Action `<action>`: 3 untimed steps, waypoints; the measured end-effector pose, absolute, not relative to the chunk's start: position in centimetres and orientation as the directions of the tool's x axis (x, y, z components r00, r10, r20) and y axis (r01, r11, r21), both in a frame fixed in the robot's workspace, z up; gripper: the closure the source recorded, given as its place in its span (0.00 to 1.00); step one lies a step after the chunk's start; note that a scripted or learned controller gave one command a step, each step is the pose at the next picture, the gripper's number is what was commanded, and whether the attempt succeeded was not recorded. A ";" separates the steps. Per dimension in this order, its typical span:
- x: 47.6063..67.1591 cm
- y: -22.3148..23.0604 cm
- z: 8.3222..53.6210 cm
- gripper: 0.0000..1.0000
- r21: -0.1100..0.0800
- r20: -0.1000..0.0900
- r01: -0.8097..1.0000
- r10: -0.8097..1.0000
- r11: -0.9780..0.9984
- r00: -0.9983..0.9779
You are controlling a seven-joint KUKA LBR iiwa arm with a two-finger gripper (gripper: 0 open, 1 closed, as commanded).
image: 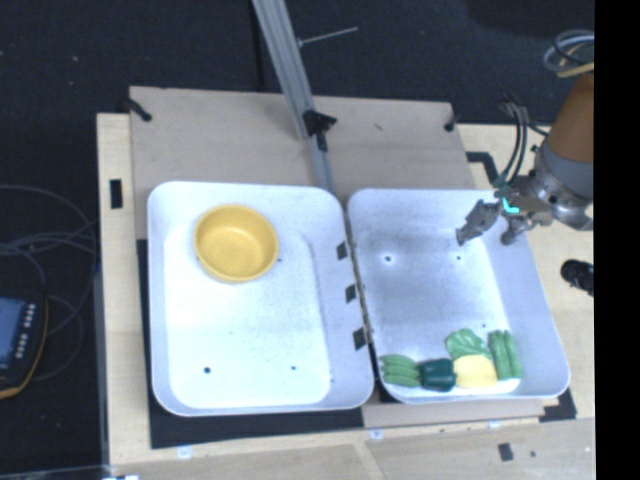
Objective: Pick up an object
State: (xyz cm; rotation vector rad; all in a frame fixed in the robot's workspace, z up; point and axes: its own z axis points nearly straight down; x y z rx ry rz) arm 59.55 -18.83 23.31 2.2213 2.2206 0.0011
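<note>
Several toys (455,361) (clustered) well below claw (492,220)

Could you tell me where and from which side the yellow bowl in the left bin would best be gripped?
Probably at the rim, from straight above. The yellow bowl sits upright with its mouth open to the top, alone in the left bin, so one finger could go inside the wall and one outside. The side of the rim facing the right bin seems easiest, as the gripper hovers over there.

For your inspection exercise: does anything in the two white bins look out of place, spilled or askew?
Nothing stands out. The round yellow bowl sits upright in the left white bin. The green and yellow toy pieces lie huddled at the near edge of the right white bin, none spilled outside.
</note>
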 end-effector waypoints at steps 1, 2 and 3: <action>59.6 -18.8 23.3 0.00 0.001 0.000 1.000 1.000 0.000 0.000; 60.3 -19.4 17.8 0.00 -0.004 0.000 1.000 1.000 -0.001 0.001; 60.4 -19.3 11.5 0.00 -0.005 0.001 1.000 1.000 -0.001 0.001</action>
